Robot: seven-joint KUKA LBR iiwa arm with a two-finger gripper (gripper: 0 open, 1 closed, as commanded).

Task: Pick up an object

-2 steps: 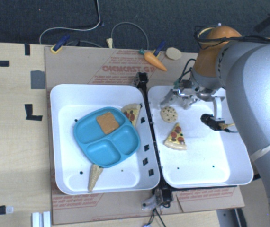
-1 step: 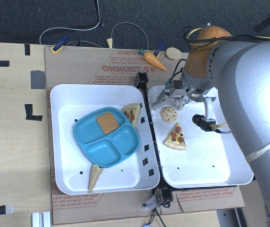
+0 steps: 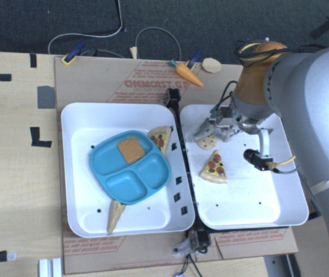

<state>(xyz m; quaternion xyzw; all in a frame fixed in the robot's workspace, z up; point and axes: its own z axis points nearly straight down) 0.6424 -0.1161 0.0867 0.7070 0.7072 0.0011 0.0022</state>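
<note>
Left bin (image 3: 72, 154): blue tray (image 3: 131, 169) with toast (image 3: 131, 149), pizza slice beside. Right bin (image 3: 285, 206): pizza slice (image 3: 214, 168), cookie (image 3: 206, 142) under gripper (image 3: 206, 134); jaws state cannot tell.

A toy carrot (image 3: 187, 74) lies on the brown cardboard sheet (image 3: 147, 79) above the centre of the frame, and a pale, rounded piece (image 3: 212, 65) sits just to its right. Thin cables (image 3: 118, 22) loop across the dark floor (image 3: 37, 10) along the top. The pale wooden bench (image 3: 14, 172) fills the left side, marked with black tape shapes (image 3: 37, 138) – angular pieces, well apart.
</note>
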